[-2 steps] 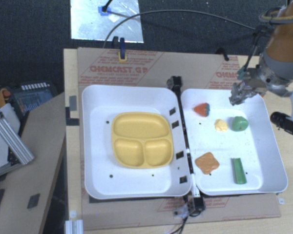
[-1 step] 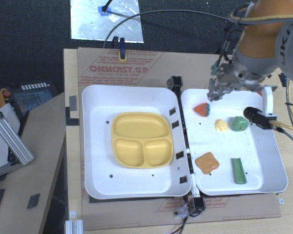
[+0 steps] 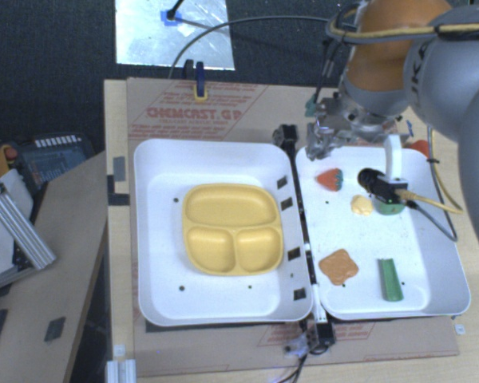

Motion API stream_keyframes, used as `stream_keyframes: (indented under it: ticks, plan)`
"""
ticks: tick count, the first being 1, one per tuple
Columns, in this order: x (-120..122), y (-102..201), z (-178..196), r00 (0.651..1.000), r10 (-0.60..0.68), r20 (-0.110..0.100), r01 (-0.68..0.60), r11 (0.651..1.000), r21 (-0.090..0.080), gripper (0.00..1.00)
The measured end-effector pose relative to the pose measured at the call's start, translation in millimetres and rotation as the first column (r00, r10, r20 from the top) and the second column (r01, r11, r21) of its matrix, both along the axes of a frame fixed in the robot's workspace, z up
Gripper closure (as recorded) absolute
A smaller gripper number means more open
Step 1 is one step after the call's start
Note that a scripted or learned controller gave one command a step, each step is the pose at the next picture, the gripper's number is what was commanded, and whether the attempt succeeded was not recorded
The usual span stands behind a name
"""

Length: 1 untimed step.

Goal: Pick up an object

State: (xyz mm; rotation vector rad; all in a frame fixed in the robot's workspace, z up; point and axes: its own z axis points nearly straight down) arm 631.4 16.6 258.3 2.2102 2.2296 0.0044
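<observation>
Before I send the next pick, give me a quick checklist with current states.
1. Items in right bin: ok; strawberry, orange piece, green block, yellow piece.
2. End effector over right bin: ok, at far-left corner.
3. Fingers open: cannot tell.
4. Nothing held: cannot tell.
5. Strawberry nearest end effector: ok.
6. Yellow tray apart from targets: ok, in left bin.

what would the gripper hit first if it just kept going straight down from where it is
Probably the bare floor of the right bin at its back left corner; the gripper hangs there, the red strawberry-like piece just in front. Depth is unclear.
</observation>
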Motion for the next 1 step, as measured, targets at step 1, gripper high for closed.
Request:
stream_keyframes:
  ticks: [1]
  plan:
    - [12.5,60.4,-15.1,1.0,0.001,-0.001,-0.001,1.0,0.001,1.0]
